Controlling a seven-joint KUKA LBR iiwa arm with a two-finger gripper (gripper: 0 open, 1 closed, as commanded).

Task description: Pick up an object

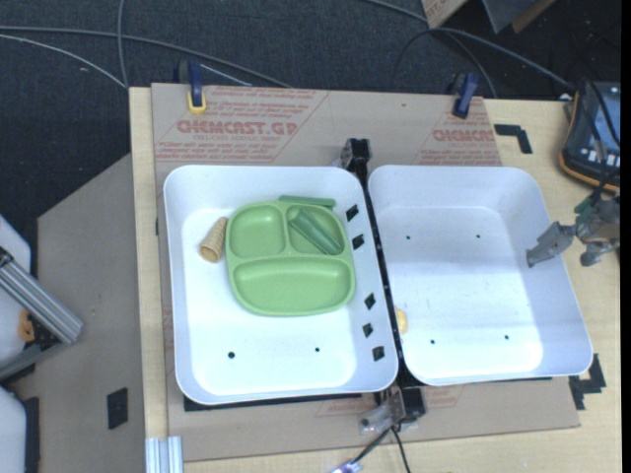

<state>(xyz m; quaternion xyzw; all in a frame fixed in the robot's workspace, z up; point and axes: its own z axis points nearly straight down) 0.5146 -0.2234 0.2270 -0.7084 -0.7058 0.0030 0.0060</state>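
Work at this moment was still at the approach stage, as I judged it: nothing was lifted yet. The gripper (pixel 552 245) stood at the right edge of the right bin (pixel 463 294), near its rim, with the rest of the arm going out of the picture on the right. All the possible objects were well apart from it, in the left bin (pixel 197 353).

There a green divided plate (pixel 291 259) lay flat in the middle. A green flat piece (pixel 315 230) rested in its far right compartment, and a second green strip (pixel 308 202) lay just beside the plate's far rim. A small tan cone (pixel 212 240) lay on the bin floor at the left of the plate, touching it or almost touching; I could not tell which.

To do the step well, I think the arm needed to cross the divider between the bins and come down straight over one thing. The cone seemed the easiest choice, because it was small and narrow enough for two fingers. The plate was wide and flat, so a grasp at its rim was likely to slip.

About the jaws, the picture was too small and blurred, so I cannot tell how they stood, and nothing was seen between them.
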